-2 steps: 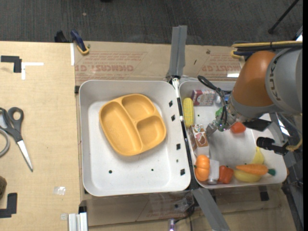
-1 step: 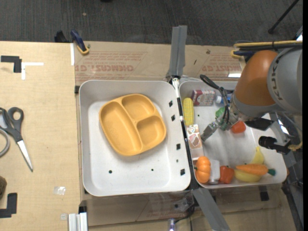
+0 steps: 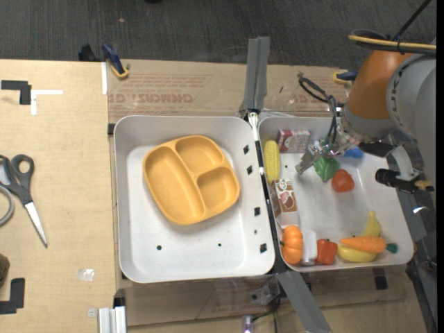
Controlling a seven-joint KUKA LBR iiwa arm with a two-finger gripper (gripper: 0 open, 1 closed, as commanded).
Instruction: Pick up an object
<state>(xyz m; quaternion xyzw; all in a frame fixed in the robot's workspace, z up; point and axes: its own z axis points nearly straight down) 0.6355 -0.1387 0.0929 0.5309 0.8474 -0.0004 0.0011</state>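
The tool [image 3: 316,157] is down in the right bin [image 3: 347,214], near its back wall, and its metal fingers sit right against a green toy [image 3: 325,167]. I cannot tell if the fingers are open or closed, or if the green toy is truly between them. That is the first thing that could go wrong: the fingers may only be touching the side of the toy, so it could slip out or get pushed away when the arm lifts. A red toy [image 3: 343,180] lies just beside the green one, and a blue bit [image 3: 353,152] is close behind, so the fingers might bump them or catch two things at once. A pink box [image 3: 294,141] and a corn cob [image 3: 271,159] are near on the left, and the box could get knocked. Farther off, at the front of the bin, are a small pumpkin [image 3: 292,244], a carrot [image 3: 362,243] and a banana [image 3: 366,236], well away from the tool. The left bin [image 3: 132,207] holds a yellow plate [image 3: 191,179]. Scissors [image 3: 26,193] lie on the worktop [image 3: 55,151], far to the left.
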